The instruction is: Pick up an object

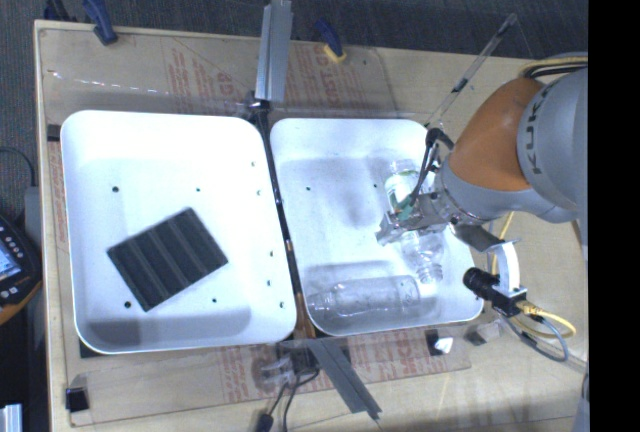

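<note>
Arm over right bin (pixel 300 145); gripper (pixel 405 220) low near the bin's right edge, among clear plastic items. Cannot tell its state.

1 clear bottle (pixel 365 298) lies on its side along the front edge. A 2nd clear bottle (pixel 427 255) sits just beside the gripper.

Black ridged panel (pixel 167 257) lies in left bin (pixel 90 145), well apart.

Risk: smooth, round bottles likely roll or squirt free on closing.

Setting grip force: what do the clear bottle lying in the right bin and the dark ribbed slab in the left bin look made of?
The clear bottle looks like thin transparent plastic: the white bin floor shows through it, with glints. The dark ribbed slab looks matte black, maybe rubber or foam, with parallel grooves and no shine; which one is unclear.
</note>
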Robot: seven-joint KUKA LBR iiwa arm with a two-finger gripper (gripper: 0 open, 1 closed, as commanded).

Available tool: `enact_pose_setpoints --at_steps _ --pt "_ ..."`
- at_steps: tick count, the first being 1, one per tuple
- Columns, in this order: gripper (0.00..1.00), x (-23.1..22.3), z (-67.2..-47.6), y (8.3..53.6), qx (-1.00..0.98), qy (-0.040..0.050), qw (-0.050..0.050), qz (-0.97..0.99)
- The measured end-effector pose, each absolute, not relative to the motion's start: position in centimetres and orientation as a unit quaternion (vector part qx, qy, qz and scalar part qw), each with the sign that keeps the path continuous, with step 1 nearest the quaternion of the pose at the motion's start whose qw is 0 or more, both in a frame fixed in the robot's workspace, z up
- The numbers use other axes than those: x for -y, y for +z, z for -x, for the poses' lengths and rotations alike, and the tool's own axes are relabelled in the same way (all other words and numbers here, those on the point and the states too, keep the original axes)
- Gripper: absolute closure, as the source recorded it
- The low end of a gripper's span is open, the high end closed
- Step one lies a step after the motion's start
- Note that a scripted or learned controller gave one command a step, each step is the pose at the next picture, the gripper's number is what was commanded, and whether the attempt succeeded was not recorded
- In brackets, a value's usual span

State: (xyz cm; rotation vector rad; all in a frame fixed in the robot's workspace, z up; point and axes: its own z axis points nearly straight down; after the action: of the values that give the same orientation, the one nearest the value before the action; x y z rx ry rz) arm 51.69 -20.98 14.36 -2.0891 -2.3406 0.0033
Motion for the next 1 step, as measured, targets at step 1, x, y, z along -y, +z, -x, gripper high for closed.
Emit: enact_pose_setpoints --at_steps 1 --pt "0.00 20.98 -51.69 14.36 0.746 0.0011 0.002 0.666"
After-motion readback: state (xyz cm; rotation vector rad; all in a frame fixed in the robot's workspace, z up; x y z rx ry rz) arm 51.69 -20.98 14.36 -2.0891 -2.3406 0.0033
